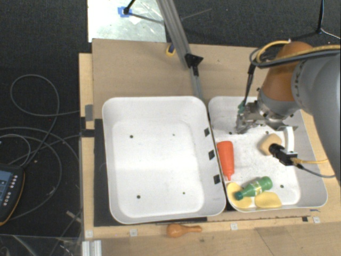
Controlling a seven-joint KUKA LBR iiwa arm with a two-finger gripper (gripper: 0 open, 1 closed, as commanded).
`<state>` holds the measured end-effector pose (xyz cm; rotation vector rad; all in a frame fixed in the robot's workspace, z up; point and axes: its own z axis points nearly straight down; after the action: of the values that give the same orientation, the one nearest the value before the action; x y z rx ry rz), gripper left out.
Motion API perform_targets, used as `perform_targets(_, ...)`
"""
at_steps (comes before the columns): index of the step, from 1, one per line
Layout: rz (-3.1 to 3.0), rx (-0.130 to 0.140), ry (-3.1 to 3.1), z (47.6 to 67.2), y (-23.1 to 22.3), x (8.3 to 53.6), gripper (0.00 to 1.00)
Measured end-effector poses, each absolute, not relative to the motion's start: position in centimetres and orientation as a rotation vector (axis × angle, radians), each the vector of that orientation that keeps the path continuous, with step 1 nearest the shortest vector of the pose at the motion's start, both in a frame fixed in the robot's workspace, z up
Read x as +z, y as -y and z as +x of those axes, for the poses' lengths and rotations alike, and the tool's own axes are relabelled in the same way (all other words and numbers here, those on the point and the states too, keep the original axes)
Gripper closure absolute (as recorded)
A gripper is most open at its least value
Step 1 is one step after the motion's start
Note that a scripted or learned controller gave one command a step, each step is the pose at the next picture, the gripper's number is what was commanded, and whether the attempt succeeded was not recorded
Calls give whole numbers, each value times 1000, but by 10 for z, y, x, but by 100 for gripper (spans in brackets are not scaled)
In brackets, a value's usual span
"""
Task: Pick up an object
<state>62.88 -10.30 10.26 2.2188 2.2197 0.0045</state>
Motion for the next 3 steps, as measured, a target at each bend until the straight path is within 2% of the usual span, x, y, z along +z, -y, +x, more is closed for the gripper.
perform_targets(3,2208,9,-2224,632,88,272,100)
